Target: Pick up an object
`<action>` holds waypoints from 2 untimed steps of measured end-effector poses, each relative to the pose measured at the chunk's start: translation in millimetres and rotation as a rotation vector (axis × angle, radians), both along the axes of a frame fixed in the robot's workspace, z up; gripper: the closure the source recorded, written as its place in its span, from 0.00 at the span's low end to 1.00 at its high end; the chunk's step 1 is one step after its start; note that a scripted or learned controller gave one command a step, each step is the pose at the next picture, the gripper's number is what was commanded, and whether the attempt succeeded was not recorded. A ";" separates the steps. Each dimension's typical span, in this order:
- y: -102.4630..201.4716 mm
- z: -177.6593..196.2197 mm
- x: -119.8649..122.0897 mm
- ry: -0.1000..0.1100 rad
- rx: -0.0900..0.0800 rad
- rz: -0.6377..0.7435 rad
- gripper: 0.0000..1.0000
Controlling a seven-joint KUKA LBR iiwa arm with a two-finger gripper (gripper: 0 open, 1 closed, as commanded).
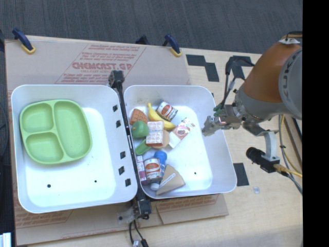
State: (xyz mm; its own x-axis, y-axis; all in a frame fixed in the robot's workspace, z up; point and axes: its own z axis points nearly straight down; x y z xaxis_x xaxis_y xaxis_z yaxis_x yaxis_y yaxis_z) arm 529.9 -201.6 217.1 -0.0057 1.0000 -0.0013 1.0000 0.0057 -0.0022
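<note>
Lying diagonally, banana [160, 118], tip lower-right

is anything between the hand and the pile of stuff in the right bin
Nothing visible does. The hand is at the right bin's right rim, and bare white floor lies between it and the nearest item, the small carton at the pile's right edge.

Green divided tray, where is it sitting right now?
The green divided tray lies in the upper left part of the left bin, far across the centre divider from the pile of toy food in the right bin.
</note>
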 end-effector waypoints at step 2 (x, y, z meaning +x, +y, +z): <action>-9.2 -20.2 71.2 -0.002 0.001 0.000 1.00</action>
